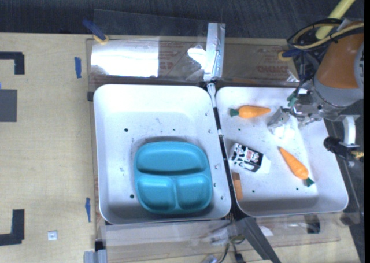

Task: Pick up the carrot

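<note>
Gripper (281, 118) just beside carrot (250, 112), apart

My arm (342, 65) is running off the right edge, so its upper part is cut away. My gripper (284, 118) is showing as a small grey blur over the right bin (335, 198), too small to tell how it is set. A black-and-white packet (247, 158) is carrying print too tiny to read. An orange sliver (237, 187) by the bin's left wall is lying partly hidden, unidentifiable.
</note>
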Tool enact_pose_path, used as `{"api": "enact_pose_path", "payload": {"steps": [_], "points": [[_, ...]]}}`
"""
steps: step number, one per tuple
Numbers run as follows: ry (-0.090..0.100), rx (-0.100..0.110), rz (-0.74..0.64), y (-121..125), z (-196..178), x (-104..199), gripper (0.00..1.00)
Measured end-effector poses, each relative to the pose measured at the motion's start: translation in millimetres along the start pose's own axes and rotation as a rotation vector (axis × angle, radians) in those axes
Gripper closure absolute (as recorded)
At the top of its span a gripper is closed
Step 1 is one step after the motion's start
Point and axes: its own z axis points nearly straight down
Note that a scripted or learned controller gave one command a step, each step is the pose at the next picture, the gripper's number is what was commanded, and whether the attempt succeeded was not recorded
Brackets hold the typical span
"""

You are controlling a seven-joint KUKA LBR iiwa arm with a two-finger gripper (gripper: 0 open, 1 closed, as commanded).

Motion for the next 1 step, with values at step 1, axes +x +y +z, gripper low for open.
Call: {"api": "enact_pose_path", "payload": {"steps": [1], "points": [[0.0,-0.007,-0.039,-40.8,20.0,-26.8,0.0]]}}
